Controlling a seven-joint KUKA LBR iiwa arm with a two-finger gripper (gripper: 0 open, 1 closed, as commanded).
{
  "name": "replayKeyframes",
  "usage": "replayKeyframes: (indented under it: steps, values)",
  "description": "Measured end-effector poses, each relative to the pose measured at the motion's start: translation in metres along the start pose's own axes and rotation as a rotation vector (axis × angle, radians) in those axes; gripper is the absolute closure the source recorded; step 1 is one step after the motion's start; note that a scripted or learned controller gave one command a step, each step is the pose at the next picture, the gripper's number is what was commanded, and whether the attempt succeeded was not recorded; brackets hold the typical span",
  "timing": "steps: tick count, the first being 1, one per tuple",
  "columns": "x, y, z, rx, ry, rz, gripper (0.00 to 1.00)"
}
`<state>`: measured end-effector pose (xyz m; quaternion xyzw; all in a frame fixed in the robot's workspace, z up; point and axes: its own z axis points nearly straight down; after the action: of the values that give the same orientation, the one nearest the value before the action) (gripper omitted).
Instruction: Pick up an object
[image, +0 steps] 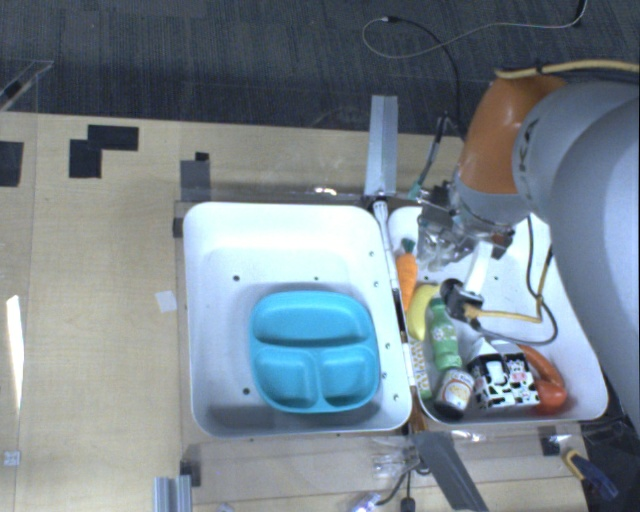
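Observation:
My gripper (438, 250) hangs over the back left part of the right bin (590, 395), below the arm's orange band. Just left of it lies an orange carrot (406, 275) along the bin's left wall. In front of the gripper sit a yellow fruit (420, 303) and a green bottle (441, 340), with a small can (455, 390) at the bottle's near end. A black-and-white box (505, 382) and a red-orange item (550, 378) rest at the front right of the bin. Nothing is visibly held.
The left bin (215, 250) holds a blue divided plate (314, 350). A yellow cable (510, 318) loops from the wrist across the right bin. The grey arm covers the right bin's far right side. A metal post (382, 150) stands behind the bins.

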<state>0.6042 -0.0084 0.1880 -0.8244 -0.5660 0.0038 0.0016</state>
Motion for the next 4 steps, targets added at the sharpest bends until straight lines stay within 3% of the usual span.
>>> replayKeyframes:
  steps: [1,2,3,4]
  values:
    - [0.025,-0.017,-0.125,-0.006,0.003,0.093,1.00]
    - [0.040,-0.005,-0.031,-0.001,0.001,0.222,1.00]
    - [0.038,-0.010,0.007,-0.001,0.002,0.168,1.00]
    - [-0.006,0.061,0.006,-0.005,0.003,-0.145,1.00]
